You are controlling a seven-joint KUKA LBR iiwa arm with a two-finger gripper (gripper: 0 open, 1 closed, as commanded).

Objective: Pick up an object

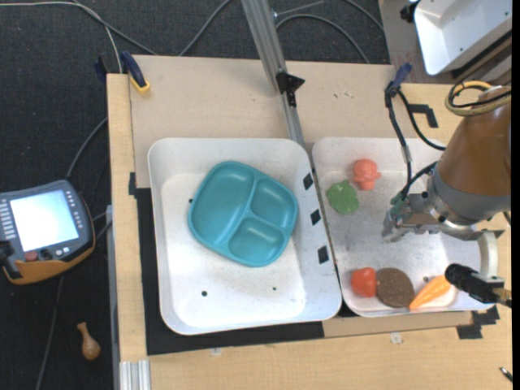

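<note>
The right bin (357,242) holds several small items. A salmon-pink piece (365,173) lies at the back, with a green leafy piece (343,197) just in front of it to the left. Along the near wall lie a red tomato-like ball (364,281), a brown oval (394,287) and an orange carrot (431,292). My gripper (402,222) hangs over the bare middle of this bin, right of the green piece and behind the brown oval. Nothing shows in its grasp.
A teal divided plate (244,212) lies in the left bin (175,299). A slanted metal post (272,47) rises behind the bins. A teach pendant (41,230) sits off the bench on the left. Cables (398,128) trail near the arm.
</note>
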